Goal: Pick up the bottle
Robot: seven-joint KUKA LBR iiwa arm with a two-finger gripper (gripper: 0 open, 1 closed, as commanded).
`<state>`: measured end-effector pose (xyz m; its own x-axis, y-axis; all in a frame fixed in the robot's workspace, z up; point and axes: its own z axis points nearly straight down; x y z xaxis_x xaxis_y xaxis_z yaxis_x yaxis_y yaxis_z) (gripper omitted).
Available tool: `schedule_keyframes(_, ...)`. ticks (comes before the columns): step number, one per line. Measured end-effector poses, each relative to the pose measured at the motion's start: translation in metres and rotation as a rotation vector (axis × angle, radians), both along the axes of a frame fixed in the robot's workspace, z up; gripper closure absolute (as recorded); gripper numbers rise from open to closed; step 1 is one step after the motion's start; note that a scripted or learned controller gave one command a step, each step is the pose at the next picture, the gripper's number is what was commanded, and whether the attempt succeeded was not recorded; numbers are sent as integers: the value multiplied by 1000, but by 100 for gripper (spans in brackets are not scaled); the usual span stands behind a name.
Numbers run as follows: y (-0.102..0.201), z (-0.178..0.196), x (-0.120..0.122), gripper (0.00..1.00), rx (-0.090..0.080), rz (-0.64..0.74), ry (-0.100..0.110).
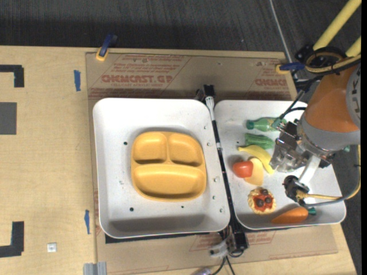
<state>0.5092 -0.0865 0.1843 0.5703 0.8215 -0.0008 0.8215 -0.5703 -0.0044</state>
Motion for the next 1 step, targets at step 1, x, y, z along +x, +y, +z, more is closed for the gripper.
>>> schedule_keyframes(1, 0, 0, 0, 0, 0, 0, -1)
